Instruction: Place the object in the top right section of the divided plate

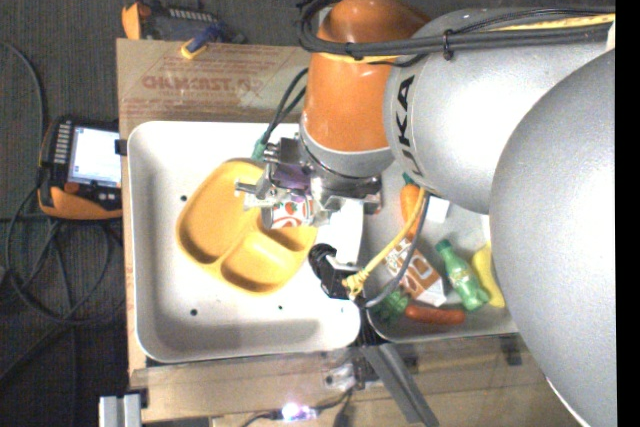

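The hand (pixel 290 198) hangs low over the yellow divided plate (pixel 205 237), above the plate's edge on the arm's side. Directly beneath it shows a small red-and-white object (pixel 290 212). It sits so close under the hand that I cannot tell whether the hand is clamped on it, apart around it, or merely above it. Nor can I tell whether it touches the plate, and it is too small and too covered to give a long axis. So the task's thing lies straight below the hand. The section under both looks to me like the target one, though the wrist hides the dividers there. The coming move seems to call for a short drop and release, not a sideways carry.

Out from the hand, away from the arm, the plate's large section and a smaller one lie bare. Past the plate's rim the left bin (pixel 160 305) shows open white floor, so there is room to lift clear. Behind the hand, on the arm's side, the wall between the bins is near. Farther back the right bin (pixel 378 327) holds a green bottle (pixel 458 273), a red chilli (pixel 435 315) and other crowded things
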### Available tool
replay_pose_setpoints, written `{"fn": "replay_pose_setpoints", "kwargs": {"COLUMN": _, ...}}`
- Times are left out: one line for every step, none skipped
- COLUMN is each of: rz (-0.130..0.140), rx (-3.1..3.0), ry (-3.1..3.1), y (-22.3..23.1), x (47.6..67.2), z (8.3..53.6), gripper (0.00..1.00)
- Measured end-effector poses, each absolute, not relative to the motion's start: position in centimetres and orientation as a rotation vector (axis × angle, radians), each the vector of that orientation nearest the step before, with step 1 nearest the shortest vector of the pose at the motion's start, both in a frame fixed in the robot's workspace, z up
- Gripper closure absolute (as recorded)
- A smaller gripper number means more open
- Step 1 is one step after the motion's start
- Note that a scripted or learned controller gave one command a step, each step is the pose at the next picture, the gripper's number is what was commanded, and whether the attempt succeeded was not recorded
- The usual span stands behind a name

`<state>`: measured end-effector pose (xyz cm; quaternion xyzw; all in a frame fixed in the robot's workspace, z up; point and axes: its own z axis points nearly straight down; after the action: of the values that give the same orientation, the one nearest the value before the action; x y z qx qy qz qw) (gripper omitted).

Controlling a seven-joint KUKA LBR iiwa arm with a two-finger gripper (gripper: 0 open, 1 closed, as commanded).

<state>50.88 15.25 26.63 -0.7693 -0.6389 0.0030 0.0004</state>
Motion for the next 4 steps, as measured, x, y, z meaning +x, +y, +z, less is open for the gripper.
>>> {"fn": "replay_pose_setpoints", "kwargs": {"rz": 0.009, "rx": -2.418, "ry": -2.006, "y": 15.2, "x": 50.9, "z": 26.6, "gripper": 0.0}}
{"fn": "replay_pose_setpoints", "kwargs": {"rz": 0.011, "rx": -2.682, "ry": -1.635, "y": 18.0, "x": 48.3, "z": 24.8, "gripper": 0.0}}
{"fn": "replay_pose_setpoints", "kwargs": {"rz": 0.019, "rx": -2.68, "ry": -1.637, "y": 18.1, "x": 48.2, "z": 25.6, "gripper": 1.0}}
{"fn": "replay_pose_setpoints", "kwargs": {"rz": 0.005, "rx": -2.391, "ry": -2.042, "y": 11.3, "x": 51.6, "z": 40.5, "gripper": 1.0}}
